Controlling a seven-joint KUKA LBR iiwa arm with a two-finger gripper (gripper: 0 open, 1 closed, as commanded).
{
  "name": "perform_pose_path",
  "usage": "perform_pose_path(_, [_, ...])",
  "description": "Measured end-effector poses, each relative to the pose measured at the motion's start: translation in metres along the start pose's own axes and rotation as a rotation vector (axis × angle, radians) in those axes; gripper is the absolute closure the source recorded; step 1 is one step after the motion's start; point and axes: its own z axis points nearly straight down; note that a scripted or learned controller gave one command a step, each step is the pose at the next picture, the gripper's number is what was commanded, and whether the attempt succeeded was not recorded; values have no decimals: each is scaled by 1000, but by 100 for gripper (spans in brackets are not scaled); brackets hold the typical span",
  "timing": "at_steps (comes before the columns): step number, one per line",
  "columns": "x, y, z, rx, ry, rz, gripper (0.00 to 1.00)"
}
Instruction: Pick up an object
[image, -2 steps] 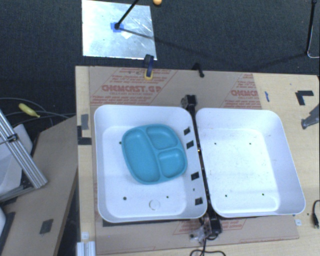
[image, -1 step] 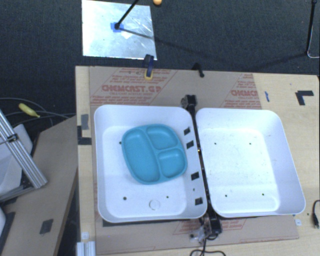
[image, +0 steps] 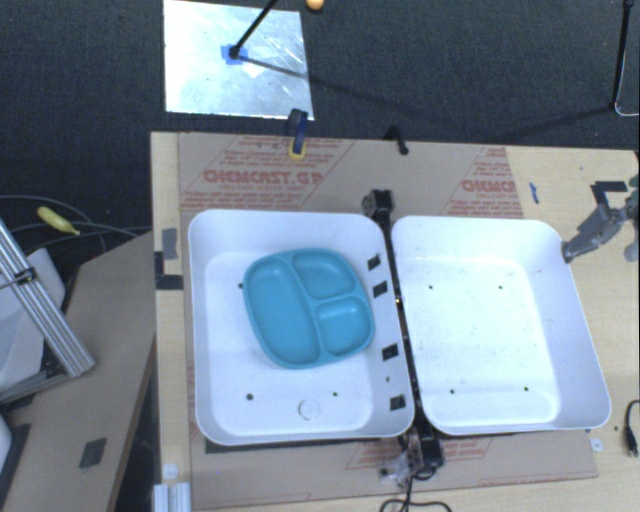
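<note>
Blue plastic divided plate (image: 306, 307) with three compartments lies in the left white bin (image: 222, 400), untouched. Red lettering reading "CHEMCAST GP" repeats across the brown protective sheet (image: 430, 170) beneath both bins. Grey gripper (image: 585, 240) hovers at the right white bin's (image: 560, 400) far right corner, holding nothing visible.

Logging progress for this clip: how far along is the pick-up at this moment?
Nothing looks done yet. The blue divided plate lies flat in the left bin, untouched. In hand: little, since the hand sits at the view's right edge, beside the right bin and far from the plate, with nothing visible between its fingers. Left: reaching over to the left bin, descending, grasping the plate and lifting it.
</note>
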Motion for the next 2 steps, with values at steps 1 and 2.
perform_pose_path(1, [-54,8,29,-3,-4,12,0])
perform_pose_path(2, [-84,-2,89,0,-3,12,0])
